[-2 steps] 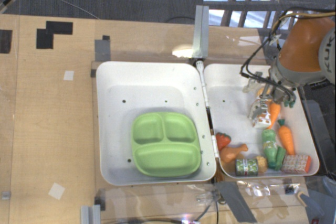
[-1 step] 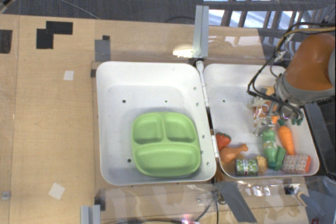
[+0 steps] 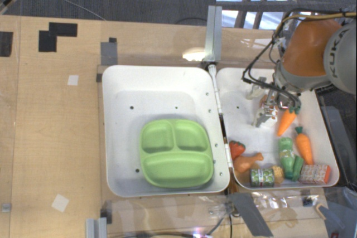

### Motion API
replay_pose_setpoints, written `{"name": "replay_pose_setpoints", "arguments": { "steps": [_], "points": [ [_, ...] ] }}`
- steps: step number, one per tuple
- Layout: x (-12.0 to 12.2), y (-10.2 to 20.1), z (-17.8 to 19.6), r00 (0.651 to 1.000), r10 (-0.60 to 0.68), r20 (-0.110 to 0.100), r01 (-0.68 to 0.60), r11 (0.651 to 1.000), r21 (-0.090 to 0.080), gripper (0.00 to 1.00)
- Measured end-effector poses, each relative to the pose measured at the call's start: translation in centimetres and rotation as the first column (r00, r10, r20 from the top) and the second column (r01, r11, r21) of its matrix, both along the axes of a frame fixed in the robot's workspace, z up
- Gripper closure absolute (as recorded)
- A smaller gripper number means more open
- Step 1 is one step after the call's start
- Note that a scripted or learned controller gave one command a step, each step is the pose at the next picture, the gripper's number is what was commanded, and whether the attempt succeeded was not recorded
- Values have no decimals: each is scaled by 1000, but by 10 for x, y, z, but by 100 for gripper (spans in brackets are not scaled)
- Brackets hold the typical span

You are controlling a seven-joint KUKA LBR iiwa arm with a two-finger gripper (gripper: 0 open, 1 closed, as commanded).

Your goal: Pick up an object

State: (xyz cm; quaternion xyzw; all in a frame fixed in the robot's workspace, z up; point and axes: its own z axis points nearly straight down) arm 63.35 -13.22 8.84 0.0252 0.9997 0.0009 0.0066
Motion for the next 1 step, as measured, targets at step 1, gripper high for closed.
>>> {"name": "replay_pose_setpoints", "arguments": {
  "steps": [1],
  "points": [
    [-46, 5, 1, 1000, -8, 0, 8, 1000, -3, 0]
  ]
}}
